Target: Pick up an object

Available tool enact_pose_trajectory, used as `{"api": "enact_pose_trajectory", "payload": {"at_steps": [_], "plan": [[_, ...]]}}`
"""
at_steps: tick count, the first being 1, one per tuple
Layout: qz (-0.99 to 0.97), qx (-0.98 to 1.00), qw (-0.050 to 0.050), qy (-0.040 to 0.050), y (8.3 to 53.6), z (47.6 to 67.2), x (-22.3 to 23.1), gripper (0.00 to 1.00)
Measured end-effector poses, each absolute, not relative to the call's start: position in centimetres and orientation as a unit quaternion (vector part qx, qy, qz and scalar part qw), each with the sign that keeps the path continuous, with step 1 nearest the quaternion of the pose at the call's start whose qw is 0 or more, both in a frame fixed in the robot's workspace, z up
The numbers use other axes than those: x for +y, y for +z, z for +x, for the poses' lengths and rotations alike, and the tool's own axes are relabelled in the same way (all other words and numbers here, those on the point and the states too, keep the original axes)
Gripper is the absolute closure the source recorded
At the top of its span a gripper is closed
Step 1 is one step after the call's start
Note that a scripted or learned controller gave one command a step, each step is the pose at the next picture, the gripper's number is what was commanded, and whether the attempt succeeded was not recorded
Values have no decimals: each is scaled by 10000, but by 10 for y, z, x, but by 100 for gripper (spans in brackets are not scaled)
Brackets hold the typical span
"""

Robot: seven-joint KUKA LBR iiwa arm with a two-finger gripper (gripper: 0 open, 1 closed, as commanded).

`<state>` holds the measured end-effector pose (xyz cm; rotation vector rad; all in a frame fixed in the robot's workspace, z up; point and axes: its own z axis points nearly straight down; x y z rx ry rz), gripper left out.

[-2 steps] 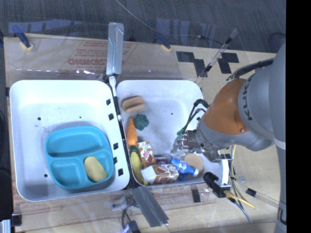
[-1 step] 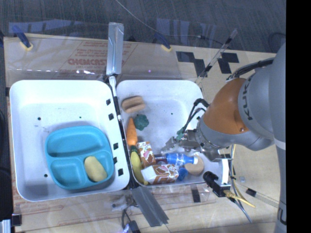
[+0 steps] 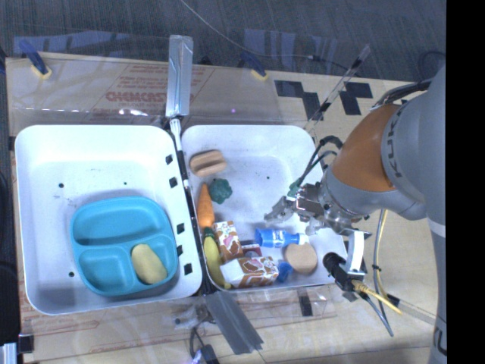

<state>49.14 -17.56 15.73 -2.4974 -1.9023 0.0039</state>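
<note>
A grey robot arm (image 3: 394, 165) reaches in from the frame's right, its claw (image 3: 292, 209) poised low in the right bin (image 3: 250, 139), just above a blue bottle (image 3: 280, 239) and a round tan piece (image 3: 301, 258) at lower centre. The crowded pile could spoil the pick: a descent might nudge the bottle aside or catch two neighbours together. Whether the claw is spread or closed cannot be told; nothing is visibly held.
</note>
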Motion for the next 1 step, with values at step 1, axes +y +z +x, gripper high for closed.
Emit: {"api": "enact_pose_trajectory", "payload": {"at_steps": [1], "plan": [[-7360,-6769,-3,0,209,478,-179,0]]}}
